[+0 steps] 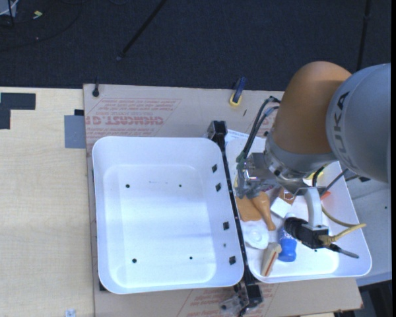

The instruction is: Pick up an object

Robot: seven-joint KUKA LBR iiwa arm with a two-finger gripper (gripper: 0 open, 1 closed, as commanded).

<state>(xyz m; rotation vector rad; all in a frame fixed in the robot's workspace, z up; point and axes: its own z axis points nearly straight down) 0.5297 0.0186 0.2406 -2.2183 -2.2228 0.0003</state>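
An orange piece (252, 208) lies in the right bin (348, 264), just beside the gripper (252, 182) on its near side. Whether the gripper is spread or pinching cannot be told. Beyond the piece, farther from the gripper, lie a white disc (256, 236), a blue cap (288, 249) and a stick (271, 259).

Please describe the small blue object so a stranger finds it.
Find the white bin on the view's right. Near its front edge lies the small blue object, beside a tan stick. Nothing else there is blue.
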